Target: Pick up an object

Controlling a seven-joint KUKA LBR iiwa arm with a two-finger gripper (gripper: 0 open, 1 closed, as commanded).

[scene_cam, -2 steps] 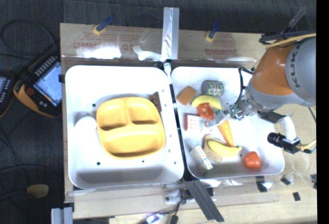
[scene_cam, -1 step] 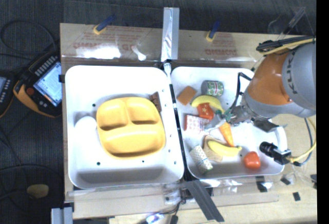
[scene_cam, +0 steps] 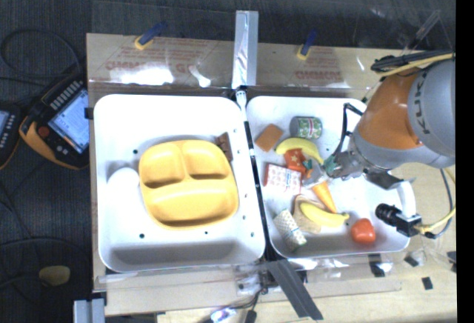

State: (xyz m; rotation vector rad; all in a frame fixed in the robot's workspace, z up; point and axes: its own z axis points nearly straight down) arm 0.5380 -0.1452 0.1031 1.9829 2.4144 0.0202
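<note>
Yellow tray [scene_cam: 188,182] in white bin [scene_cam: 111,136]; red tomato [scene_cam: 363,231], orange carrot [scene_cam: 324,195].

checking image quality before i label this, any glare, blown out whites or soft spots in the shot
Camera view: glare streaks the clear sheet behind the bins; the left bin is nearly blown out, with soft shadows along its walls and around the yellow tray; the small items in the right bin look soft and crowded, and the gripper blurs into them, so its state is unreadable.

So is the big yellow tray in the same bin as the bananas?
No, the yellow tray sits in the left bin, while the bananas lie in the right bin.
</note>
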